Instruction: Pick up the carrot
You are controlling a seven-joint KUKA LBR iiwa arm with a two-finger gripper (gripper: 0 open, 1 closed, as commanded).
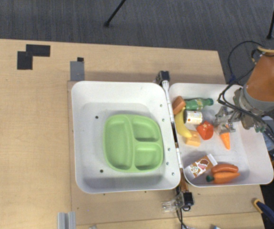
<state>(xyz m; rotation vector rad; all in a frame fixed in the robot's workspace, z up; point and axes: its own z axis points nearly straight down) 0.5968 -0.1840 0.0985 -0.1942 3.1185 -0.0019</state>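
Observation:
The carrot [226, 140] is a small orange cone lying in the right bin [253, 163], its tip pointing toward the bin's near side. My gripper [225, 122] hangs directly over the carrot's thick end, at the end of the grey arm with the orange band [269, 78]. At this slant I cannot see whether it touches the carrot.
Left of the carrot lie a red tomato [205, 130], a banana [185, 129], a can [194, 117], a green bottle [198, 101] and a brown bun [177, 104]. A snack pouch [198, 167] and a hot dog [224, 172] sit near the front. The left bin [86, 128] holds a green divided plate [133, 142].

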